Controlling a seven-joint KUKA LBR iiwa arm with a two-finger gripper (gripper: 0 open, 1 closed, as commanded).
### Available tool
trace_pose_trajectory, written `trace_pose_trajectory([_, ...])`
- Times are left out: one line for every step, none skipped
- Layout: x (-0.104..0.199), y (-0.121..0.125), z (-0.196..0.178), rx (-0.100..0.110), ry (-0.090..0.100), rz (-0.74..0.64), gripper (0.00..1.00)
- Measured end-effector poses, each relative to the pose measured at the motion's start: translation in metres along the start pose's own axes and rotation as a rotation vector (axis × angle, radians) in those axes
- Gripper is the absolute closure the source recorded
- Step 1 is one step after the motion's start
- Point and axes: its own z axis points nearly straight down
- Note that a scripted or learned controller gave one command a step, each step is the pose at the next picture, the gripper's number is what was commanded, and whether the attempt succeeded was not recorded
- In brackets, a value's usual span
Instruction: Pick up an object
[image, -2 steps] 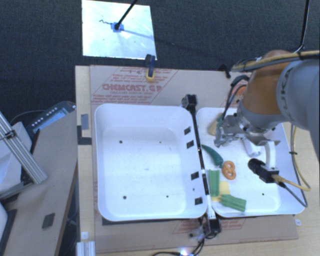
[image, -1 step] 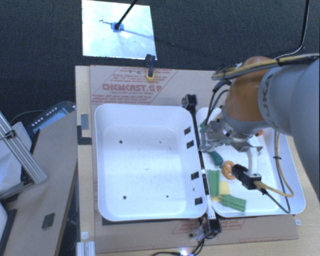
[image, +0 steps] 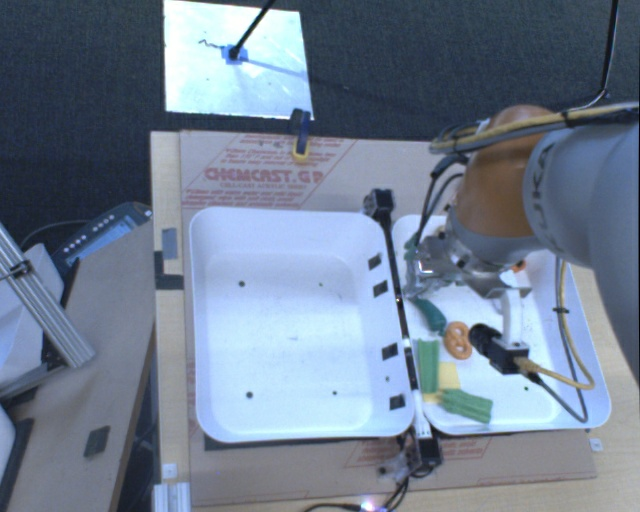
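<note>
Gripper (image: 428, 268) low over the far left corner of the right bin (image: 585, 400), jaw state impossible to tell, apparently poised to pick from the cluster just nearer: dark green piece (image: 431, 315), orange pretzel (image: 458, 340), green blocks (image: 466, 405).

Right bin (image: 585, 395) contents: orange pretzel-shaped piece (image: 458, 340), dark green piece (image: 432, 316), light green block (image: 428, 364), yellow block (image: 449, 377), green ridged piece (image: 467, 404), clustered near left wall.
</note>
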Motion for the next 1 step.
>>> trace_pose_trajectory([0.0184, 0.0165, 0.0115, 0.001, 0.000, 0.001, 1.00])
